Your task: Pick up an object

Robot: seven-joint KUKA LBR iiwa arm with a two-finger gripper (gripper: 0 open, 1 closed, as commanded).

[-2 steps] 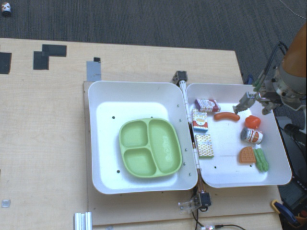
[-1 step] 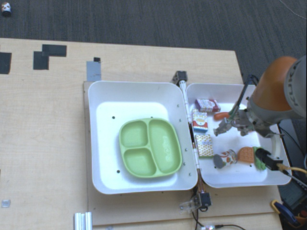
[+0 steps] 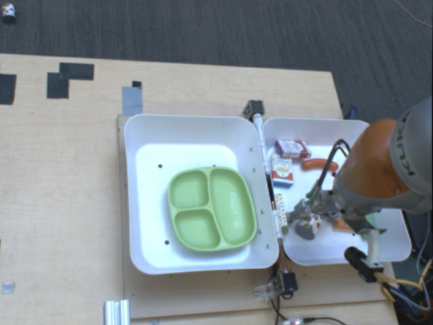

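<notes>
My gripper [image 3: 305,219] is down in the right bin [image 3: 389,249], near its front left part. A small grey object [image 3: 306,232] lies right under it, and whether the gripper grips it is unclear. Farther back in that bin lie a purple and pink packet [image 3: 292,147], a red sausage-shaped toy [image 3: 314,164] and a small red, white and blue carton [image 3: 281,172]. An orange piece [image 3: 342,227] peeks out beside the wrist. The grey arm with its orange band [image 3: 371,168] covers much of the bin's right half.
The left bin [image 3: 145,181] holds a green divided plate [image 3: 212,208]. A printed strip [image 3: 277,212] runs along the wall between the bins. Dark patches [image 3: 67,78] mark the wooden bench at the far left. Cables [image 3: 284,286] hang at the front edge.
</notes>
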